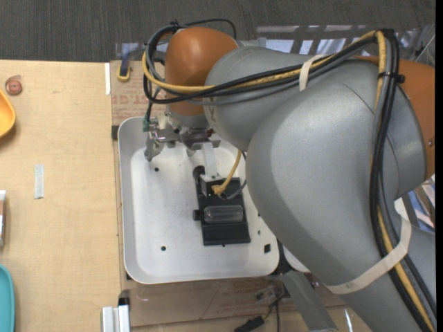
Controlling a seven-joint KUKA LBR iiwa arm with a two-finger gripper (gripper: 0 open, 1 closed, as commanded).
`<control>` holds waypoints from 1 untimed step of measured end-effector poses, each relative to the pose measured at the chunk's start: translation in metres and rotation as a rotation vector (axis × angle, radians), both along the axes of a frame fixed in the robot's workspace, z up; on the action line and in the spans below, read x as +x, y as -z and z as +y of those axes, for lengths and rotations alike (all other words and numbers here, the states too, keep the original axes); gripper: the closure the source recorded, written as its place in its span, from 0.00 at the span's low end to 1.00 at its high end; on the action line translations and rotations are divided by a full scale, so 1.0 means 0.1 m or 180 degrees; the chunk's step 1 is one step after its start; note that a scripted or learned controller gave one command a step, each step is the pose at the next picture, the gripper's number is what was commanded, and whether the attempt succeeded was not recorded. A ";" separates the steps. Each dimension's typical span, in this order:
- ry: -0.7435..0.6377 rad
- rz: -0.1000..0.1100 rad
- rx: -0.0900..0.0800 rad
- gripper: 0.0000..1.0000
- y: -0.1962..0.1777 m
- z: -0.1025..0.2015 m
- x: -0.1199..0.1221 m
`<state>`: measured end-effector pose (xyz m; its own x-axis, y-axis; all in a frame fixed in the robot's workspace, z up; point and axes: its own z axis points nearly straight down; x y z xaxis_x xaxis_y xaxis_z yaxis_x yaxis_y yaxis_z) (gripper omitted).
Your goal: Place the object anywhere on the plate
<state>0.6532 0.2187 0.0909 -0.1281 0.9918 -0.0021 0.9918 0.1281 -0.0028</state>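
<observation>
Overhead view of the bench. The grey arm is reaching in from the right and is covering the right part of the white bin. The gripper is hanging below the orange band, over the bin's upper left corner; whether it is open or closed cannot be told. On the wooden bench top, well apart from the bin, a yellow dish and a teal dish are lying cropped at the left edge; which one is the plate cannot be told. A pinkish disc and a pale strip are lying nearby, and which thing is the task's object cannot be told.
</observation>
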 end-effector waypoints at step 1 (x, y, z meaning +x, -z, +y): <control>0.1081 0.0002 -0.0002 0.00 0.00 0.02 -0.45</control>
<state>0.6086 0.2206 0.0909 0.2095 0.9778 -0.0029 0.9778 -0.2095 -0.0035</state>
